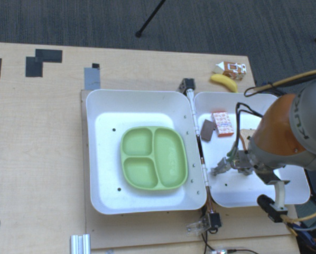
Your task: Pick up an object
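Over the right bin (253, 197) hangs the grey arm (300, 131), its orange band bulking large above the wrist, and at its end the gripper (220, 168) reaches toward the bin's left wall, low over the white floor. Whether it is spread or closed cannot be told from this slanted view (the metal tip is small and blurs into the bin's floor), and nothing can be seen caught in it.

Farther up in the same bin lie two small things, near each other and apart from the gripper: a red and white packet (222, 123) and, just to its left, a dark grey block (206, 129) close beside the divider between the bins.

Filling much of the left bin (102, 142) is a pale green divided plate (154, 158) with three compartments, lying flat.

Outside the bins, on the wooden bench (36, 152) beyond the right bin's far edge, rest a yellow banana (223, 81) and, just behind it, a small carton (233, 67) with orange and white print. Dark patches of tape (42, 61) mark the bench at upper left. Cables (277, 86) loop from the arm's base toward the right side.
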